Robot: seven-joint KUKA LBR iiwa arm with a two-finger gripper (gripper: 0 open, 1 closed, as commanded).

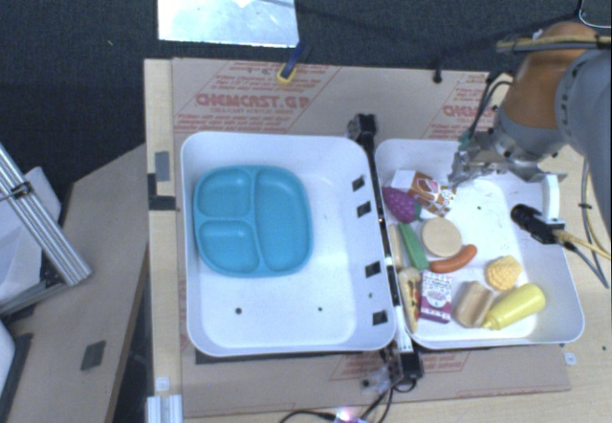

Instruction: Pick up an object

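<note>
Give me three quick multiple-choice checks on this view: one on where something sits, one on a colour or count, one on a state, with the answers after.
1. Where does the blue tray lie?
A. in the left bin
B. in the right bin
C. on the bare bench

2. What colour is the bottle in the right bin's near corner?
A. red
B. yellow
C. blue

3. What is the state of the sausage?
A. lifted above the bin
B. lying on the bin floor
C. resting on the blue tray

Answers:
1 A: the tray rests inside the left bin, apart from the food items.
2 B: the bottle is plainly yellow.
3 B: the sausage lies flat among the other items, away from the gripper, which sits over the bin's far end.
</note>
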